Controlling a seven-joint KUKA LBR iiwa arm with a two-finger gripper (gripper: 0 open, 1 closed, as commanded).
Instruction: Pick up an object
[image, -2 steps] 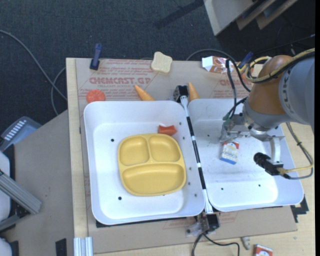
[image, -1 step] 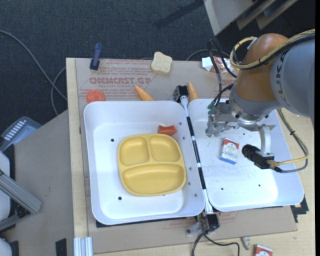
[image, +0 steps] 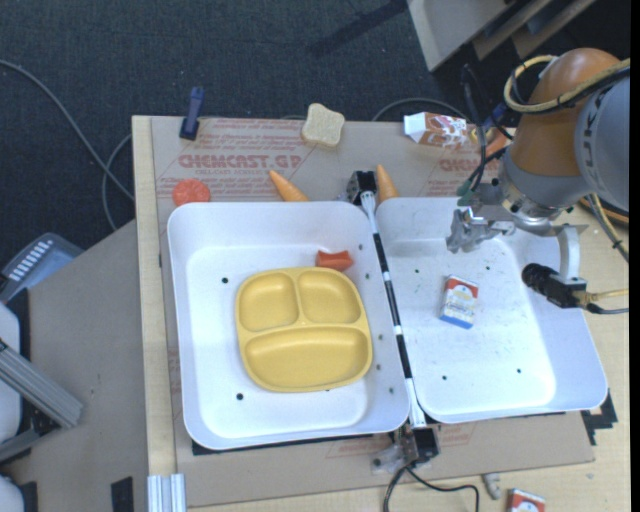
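Observation:
A small red, white and blue carton (image: 459, 301) lies flat in the middle of the right bin (image: 560, 370). My gripper (image: 469, 229) hovers over the far part of that bin, up and slightly right of the carton and apart from it. Nothing shows between its fingers. In the left bin (image: 200, 300) rests a yellow divided plate (image: 301, 328), with a small orange-red piece (image: 335, 259) just beyond its far rim.
On the cardboard behind the bins lie a bread slice (image: 323, 124), two carrot-like pieces (image: 288, 187) (image: 385, 183), a red disc (image: 190, 191), a blue clip (image: 191, 112) and a small milk carton (image: 437, 128). A black cable fitting (image: 550, 282) hangs over the right bin's right side.

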